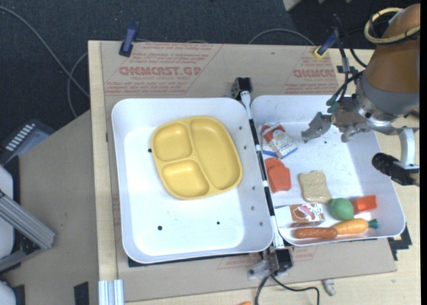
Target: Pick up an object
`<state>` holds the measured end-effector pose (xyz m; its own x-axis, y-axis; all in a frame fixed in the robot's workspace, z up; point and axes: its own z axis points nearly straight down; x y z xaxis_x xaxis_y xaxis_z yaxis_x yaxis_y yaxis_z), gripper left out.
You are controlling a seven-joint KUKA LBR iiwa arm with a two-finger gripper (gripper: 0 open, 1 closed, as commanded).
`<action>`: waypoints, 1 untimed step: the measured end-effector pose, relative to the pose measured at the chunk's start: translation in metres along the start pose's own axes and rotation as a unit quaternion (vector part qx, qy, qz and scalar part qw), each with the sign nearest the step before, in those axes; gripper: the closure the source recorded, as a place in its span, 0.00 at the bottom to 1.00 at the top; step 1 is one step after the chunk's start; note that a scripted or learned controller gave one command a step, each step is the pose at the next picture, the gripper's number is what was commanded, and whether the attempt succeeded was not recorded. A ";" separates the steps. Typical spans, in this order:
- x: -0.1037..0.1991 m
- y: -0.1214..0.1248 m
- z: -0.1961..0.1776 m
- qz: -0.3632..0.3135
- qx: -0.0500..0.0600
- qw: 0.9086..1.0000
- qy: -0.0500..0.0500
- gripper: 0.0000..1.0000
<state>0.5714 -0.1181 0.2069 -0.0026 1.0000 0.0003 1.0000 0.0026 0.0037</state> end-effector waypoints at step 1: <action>-0.026 -0.060 0.038 0.002 0.003 1.000 0.000 0.00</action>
<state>0.5115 -0.1440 0.1688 0.0015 1.0000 -0.0004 1.0000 -0.0015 -0.0019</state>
